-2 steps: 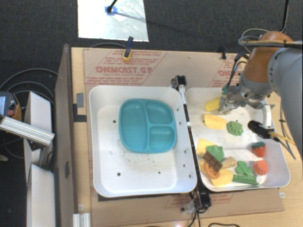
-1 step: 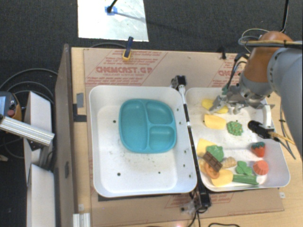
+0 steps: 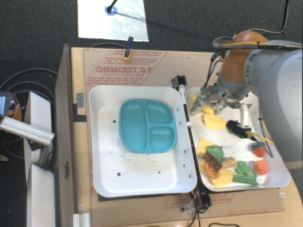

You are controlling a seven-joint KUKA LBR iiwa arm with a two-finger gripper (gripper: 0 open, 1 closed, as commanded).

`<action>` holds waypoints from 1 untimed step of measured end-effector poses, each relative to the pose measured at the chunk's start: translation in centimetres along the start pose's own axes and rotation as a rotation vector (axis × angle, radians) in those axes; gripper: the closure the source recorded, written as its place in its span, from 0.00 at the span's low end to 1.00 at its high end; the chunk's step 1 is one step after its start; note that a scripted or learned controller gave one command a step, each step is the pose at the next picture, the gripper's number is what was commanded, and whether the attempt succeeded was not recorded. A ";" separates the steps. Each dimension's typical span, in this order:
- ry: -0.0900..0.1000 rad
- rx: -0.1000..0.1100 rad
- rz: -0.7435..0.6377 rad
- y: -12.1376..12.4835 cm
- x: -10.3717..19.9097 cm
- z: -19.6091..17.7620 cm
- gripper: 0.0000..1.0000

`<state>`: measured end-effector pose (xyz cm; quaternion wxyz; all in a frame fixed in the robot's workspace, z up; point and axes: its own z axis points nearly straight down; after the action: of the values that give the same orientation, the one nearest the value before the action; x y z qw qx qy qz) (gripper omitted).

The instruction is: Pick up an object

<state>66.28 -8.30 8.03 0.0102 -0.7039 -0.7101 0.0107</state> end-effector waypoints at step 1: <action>0.005 0.005 0.002 -0.1 -0.1 -0.9 1.00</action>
<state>66.16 -8.40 8.94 0.0137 -0.7047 -0.7093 0.0107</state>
